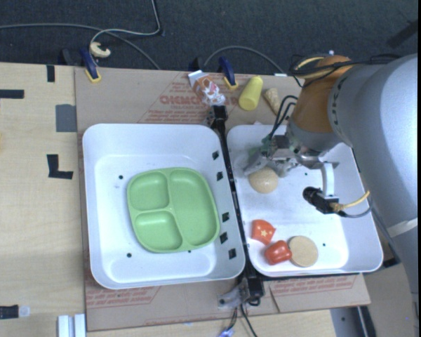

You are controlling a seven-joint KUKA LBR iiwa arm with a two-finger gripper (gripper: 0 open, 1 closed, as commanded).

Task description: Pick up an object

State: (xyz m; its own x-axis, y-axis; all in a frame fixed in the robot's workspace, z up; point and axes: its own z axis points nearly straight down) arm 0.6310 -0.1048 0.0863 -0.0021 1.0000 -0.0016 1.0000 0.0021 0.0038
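A pale rounded object (264, 181) lies in the right bin (351, 255), with the gripper (268, 161) just at its 12 o'clock, finger state unclear. Risk: fingers could nudge it rolling toward the red pieces (269, 241) at 6 o'clock.

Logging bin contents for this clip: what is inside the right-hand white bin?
The right bin holds a beige rounded object just below the gripper, two red pieces and a tan round piece. The arm covers the bin's upper right corner.
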